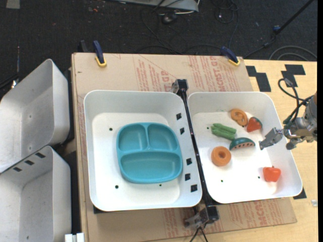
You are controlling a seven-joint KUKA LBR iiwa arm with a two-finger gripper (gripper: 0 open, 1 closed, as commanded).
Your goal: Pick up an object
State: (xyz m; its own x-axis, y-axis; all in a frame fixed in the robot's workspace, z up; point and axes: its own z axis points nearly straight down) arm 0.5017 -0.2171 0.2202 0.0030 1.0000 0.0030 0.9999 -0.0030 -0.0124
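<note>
Right bin, contents. Six small toy foods lie scattered on its white floor. An orange doughnut-shaped ring sits near the middle. Just above and to its right lies a dark green wedge with a reddish cut face, resembling a watermelon slice. A green pod-like piece lies up and to the left of the wedge, close to it but apart. Toward the far wall rests a second orange ring, with a red piece just beside it on the right. A red-orange pepper-like piece lies alone near the front right corner, well apart from the rest.

Pincer. It is seen at the right rim of this bin, between the red piece and the pepper-like piece. One grey finger juts leftward over the bin floor. Nothing is visible between the fingers; whether they are spread or closed cannot be told from this angle. The arm enters from the right edge.

Left bin. It holds a teal divided plate with three compartments, lying flat near the centre.

Surroundings. Both bins rest side by side on a brown cardboard sheet covering the tabletop; yellow clamps hold the sheet at its far edge. Two further white bins stand tilted at the left, off the sheet.
</note>
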